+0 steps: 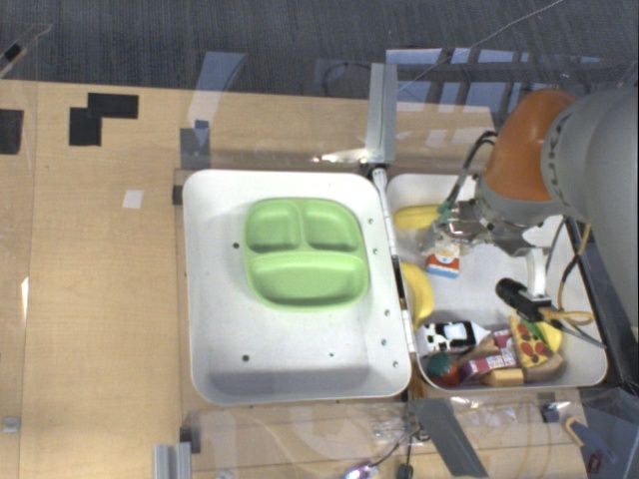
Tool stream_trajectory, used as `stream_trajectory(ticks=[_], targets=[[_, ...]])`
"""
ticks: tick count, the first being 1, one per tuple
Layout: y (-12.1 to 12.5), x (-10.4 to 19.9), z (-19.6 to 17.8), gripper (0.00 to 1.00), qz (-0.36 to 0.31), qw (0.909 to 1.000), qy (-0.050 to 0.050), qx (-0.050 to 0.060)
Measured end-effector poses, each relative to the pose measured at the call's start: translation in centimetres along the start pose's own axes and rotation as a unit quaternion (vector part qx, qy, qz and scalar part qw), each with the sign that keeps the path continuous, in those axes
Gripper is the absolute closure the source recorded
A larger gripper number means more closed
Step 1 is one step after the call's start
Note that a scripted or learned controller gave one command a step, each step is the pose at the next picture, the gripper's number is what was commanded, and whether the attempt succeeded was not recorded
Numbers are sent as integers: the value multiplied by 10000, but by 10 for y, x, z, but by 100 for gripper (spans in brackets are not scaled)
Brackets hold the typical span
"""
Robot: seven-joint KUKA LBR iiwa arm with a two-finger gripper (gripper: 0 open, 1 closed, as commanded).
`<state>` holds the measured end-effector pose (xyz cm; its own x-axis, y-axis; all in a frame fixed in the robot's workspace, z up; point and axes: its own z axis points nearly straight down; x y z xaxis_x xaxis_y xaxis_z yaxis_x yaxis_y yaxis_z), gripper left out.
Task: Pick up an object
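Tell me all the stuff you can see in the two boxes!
divided plate: 1, green, middle of left bin
bananas: 2, yellow, left side of right bin, the other near the top
small figure: 1, white, red and blue, just below the tool
cow toy: 1, black and white, bottom of right bin
pizza slice toy: 1, yellow and red, bottom right
arm: 1, grey with orange band
tool: 1, metal, over right bin
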<state>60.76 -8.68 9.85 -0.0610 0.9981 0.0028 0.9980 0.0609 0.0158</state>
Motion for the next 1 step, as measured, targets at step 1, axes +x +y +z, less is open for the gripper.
stream_trajectory(ticks=[1], targets=[[29, 38, -98, 100, -168, 9998, -12, 64]])
